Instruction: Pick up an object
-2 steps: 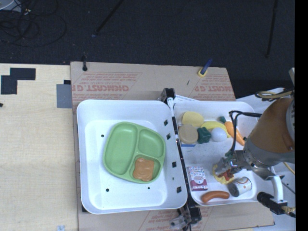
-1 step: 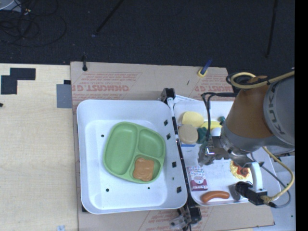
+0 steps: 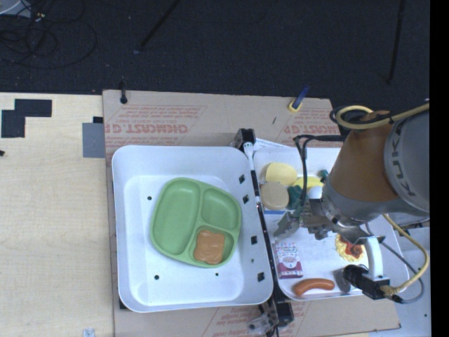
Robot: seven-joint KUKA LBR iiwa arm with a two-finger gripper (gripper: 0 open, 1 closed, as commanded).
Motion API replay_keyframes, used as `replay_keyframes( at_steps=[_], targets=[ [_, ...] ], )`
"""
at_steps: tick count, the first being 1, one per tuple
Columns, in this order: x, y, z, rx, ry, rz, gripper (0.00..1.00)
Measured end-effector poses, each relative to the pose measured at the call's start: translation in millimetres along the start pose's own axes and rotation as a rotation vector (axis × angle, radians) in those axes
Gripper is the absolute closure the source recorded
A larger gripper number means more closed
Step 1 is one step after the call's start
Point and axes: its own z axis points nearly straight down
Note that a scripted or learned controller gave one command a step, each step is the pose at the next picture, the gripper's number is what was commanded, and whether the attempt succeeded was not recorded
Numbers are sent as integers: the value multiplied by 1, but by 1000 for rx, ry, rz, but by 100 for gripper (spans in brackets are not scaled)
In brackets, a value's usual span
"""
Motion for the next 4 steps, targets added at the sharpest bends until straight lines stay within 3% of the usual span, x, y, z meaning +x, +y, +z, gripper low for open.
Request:
replay_keyframes(
  at_steps=[1,2,3,4],
  targets=[
    [-47,42,-78,-2,-1,0,0],
    [-107,73,-7,1,0,0,0],
    [-138,77,1,-1,0,-1,0],
    [-168,110,41,-1,1,-1,0]
  ],
)
